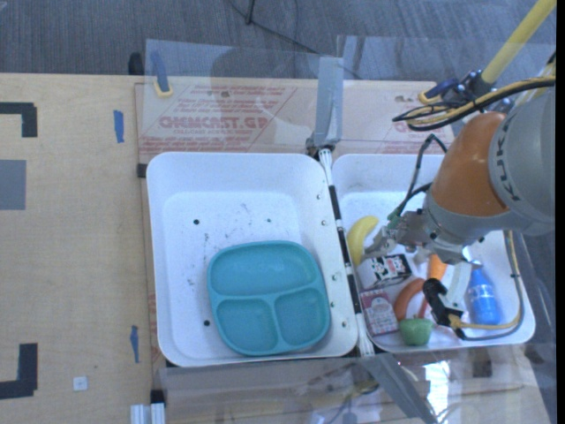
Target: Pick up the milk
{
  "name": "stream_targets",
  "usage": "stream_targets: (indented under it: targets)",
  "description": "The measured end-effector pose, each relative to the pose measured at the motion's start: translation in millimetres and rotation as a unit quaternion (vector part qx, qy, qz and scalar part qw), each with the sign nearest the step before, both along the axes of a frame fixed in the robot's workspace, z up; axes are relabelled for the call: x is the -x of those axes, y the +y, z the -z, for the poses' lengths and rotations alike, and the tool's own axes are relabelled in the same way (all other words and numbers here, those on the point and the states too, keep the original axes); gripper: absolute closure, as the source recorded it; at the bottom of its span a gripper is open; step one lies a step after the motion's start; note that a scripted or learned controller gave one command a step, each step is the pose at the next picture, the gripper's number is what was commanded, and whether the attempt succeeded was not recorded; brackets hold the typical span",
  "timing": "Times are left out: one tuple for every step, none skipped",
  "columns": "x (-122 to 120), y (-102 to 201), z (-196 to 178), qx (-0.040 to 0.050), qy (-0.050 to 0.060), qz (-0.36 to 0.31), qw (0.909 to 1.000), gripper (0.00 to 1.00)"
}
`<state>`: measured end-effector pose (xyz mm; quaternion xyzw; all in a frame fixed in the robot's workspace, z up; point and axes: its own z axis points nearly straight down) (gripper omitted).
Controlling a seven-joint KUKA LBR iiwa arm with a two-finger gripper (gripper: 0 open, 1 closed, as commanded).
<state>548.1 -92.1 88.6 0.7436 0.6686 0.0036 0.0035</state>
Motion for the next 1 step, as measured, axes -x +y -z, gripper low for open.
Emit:
stream_targets:
  targets:
    - [-1.0, -4.1, -10.5, 0.0017, -0.002, 0.003, 1.0, 1.0]
